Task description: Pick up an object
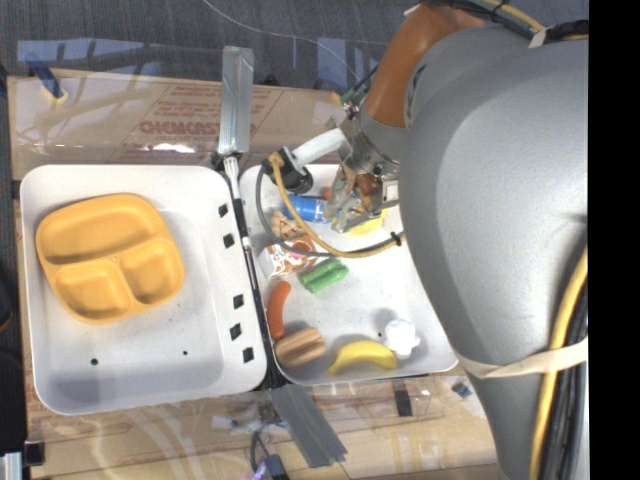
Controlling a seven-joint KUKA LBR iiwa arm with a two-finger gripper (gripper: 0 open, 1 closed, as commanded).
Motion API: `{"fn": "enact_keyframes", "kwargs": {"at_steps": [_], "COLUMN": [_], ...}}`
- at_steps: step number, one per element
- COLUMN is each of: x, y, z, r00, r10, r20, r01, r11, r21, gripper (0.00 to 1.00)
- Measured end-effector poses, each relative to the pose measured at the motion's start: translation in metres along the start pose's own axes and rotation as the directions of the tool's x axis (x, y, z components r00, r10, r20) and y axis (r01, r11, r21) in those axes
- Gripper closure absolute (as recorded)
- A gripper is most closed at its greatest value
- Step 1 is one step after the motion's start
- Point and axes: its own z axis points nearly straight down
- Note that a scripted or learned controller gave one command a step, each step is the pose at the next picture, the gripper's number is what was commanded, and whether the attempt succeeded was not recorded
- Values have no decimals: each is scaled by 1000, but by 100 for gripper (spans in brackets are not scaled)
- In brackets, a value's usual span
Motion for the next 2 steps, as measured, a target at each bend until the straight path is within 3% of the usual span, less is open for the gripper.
{"fn": "enact_keyframes", "kwargs": {"at_steps": [1, 2], "x": [-22, -99], "y": [15, 3], "z": [51, 49], "r00": [1000, 1000], "r10": [-9, -2], "r20": [7, 3], "r01": [9, 2], "r11": [1000, 1000], "r21": [1, 0], "gripper": [100, 100]}}
